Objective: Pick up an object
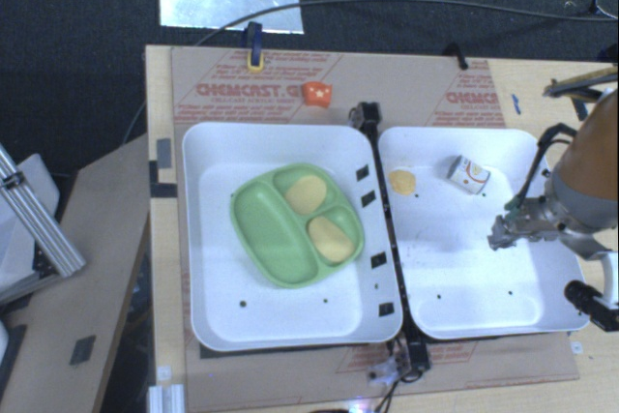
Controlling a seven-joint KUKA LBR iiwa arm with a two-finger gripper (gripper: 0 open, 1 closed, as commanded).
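Small white carton, marked with a little red and orange, lies tilted on the floor of the right bin, up and slightly to the left of the end effector, near it but not touching. That end effector sits low over the right part of the same bin, at the end of the grey arm with its orange band, which comes in from the right; whether it is open or closed cannot be told from this angle, and nothing is seen gripped in it. Farther left of the end effector, close to the bin's left wall, rests a round yellowish piece. Beyond the divider, well to the left, the left bin holds a green divided plate with two pale yellow food pieces in its smaller compartments. An orange object lies on the bench above the bins, far up and left.
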